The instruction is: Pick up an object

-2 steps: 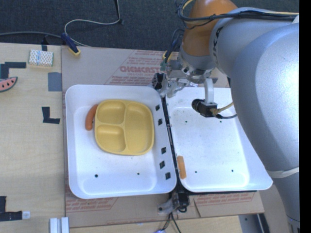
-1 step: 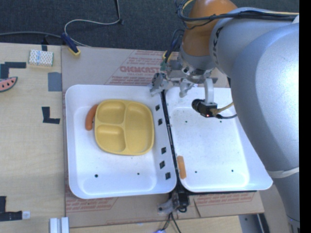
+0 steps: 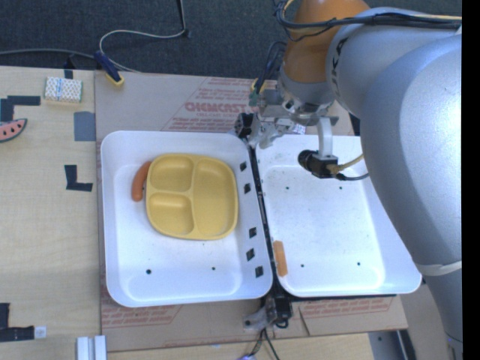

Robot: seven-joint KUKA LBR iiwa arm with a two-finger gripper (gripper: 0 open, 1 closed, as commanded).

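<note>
A yellow divided plate [image 3: 192,196] lies in the left bin [image 3: 120,276]. An orange sausage-shaped piece [image 3: 138,182] rests against the plate's left edge. A small orange carrot-like piece [image 3: 280,258] lies at the left wall of the right bin [image 3: 375,276]. My gripper [image 3: 255,130] hangs above the far end of the divider between the two bins, up by the bins' back rim. Nothing shows beneath or between its tips.
The big grey arm covers the right side of the view and part of the right bin. On the bench at far left lie a watermelon slice toy [image 3: 13,130] and a small patterned block [image 3: 63,89]. Cables run behind the bins.
</note>
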